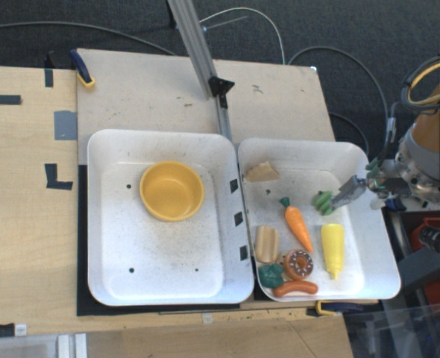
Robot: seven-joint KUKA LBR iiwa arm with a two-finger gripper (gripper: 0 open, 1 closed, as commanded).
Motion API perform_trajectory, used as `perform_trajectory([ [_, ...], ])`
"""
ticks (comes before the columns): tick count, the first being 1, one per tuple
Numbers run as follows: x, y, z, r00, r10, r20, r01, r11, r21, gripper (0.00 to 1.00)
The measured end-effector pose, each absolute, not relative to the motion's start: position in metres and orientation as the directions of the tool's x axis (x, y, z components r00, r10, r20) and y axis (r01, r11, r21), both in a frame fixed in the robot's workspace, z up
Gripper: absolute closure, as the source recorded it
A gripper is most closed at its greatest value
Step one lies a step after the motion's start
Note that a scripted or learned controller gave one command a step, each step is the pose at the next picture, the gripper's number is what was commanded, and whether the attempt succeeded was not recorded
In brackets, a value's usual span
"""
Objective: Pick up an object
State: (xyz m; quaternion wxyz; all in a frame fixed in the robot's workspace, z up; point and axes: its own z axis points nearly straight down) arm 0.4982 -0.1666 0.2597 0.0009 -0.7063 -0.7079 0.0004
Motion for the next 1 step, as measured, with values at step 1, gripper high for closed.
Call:
perform_trajectory([
  [1, 0.4982, -0.1668, 0.2597, -0.002, 1.000, 0.000, 1.000, 0.002, -0.002, 0.00],
])
